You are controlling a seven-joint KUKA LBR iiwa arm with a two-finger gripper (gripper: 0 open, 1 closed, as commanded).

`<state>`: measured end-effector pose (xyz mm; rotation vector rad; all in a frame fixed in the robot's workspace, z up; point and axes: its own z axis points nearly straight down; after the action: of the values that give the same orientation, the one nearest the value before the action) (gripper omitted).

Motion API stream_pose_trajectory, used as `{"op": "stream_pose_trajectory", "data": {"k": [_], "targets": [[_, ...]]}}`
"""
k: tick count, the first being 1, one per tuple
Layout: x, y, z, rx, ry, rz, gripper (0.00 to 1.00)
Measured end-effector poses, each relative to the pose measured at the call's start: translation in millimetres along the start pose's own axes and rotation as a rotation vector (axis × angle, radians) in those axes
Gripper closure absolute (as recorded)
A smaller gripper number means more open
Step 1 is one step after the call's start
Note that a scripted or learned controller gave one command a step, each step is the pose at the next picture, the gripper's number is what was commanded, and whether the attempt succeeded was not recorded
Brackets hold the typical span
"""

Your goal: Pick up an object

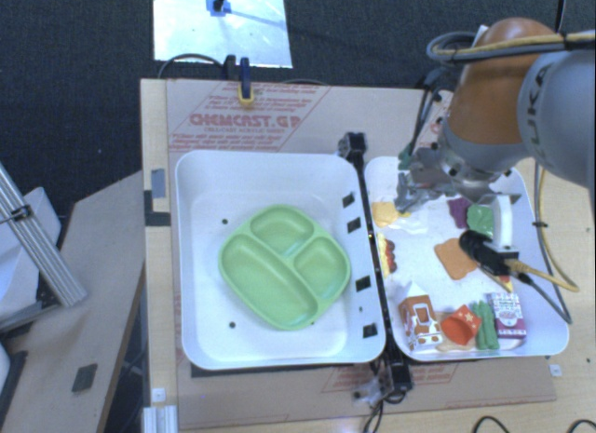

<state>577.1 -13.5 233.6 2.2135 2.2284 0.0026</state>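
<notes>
My gripper (408, 200) hangs low over the upper left part of the right bin (549, 329). A yellow toy piece (384, 214) lies just to its left and below it, close to the gripper tip. Nearby lie a purple piece (458, 209), a green piece (480, 217) and an orange toast-like slice (453, 259). A small red and yellow item (387, 255) rests by the bin's left wall. I see nothing held in the gripper.
Along the right bin's front edge sit an orange-and-white box (420, 321), an orange-red piece (458, 328), a green vegetable (486, 325) and a red-and-white carton (507, 316). The left bin (200, 189) holds a green divided plate (284, 265). A black divider (365, 236) separates the bins.
</notes>
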Motion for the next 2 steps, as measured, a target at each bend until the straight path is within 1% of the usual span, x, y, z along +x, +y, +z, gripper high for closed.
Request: {"op": "stream_pose_trajectory", "data": {"k": [1, 2], "targets": [[-9, 7, 2, -0.001, 0.0, 0.005, 1.0], [-2, -4, 17, 0.002, -0.001, 0.005, 1.0]]}}
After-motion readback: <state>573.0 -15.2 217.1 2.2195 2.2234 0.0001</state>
